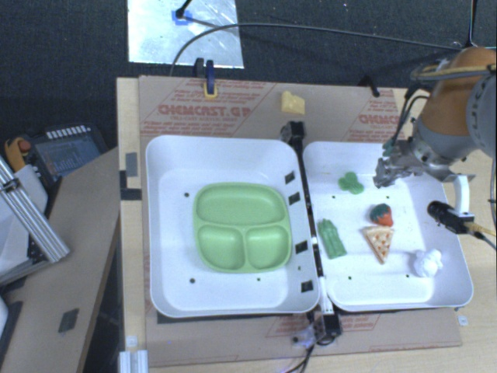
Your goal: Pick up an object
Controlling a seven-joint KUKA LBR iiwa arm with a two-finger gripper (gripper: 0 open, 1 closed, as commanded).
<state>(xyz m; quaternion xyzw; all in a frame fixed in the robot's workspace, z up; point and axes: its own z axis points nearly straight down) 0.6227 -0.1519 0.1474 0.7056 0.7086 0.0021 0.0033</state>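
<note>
Nearest the camera, at the right bin's (450,290) front right corner, lay a small white object (426,263); its shape was too blurred to identify. Just behind and left of it sat a pizza-slice toy (380,242), tip pointing toward the front. A green ridged piece (331,238) lay near the bin's left wall, beside the divider. Touching the slice's far edge was a red-and-green item (380,213), possibly a strawberry; detail poor. Farther back, a small green leafy cluster (350,182) lay alone on the bin floor.

The left bin (167,208) held a green three-compartment plate (239,226) near its middle.

The gripper (386,175) hung over the far part of the right bin, just right of the leafy cluster and behind the red-and-green item. Finger spacing could not be resolved; nothing was seen between them. The arm (454,111) was cut off at the right edge.

Beyond the bins, a yellow block (293,102) rested on the cardboard.
</note>
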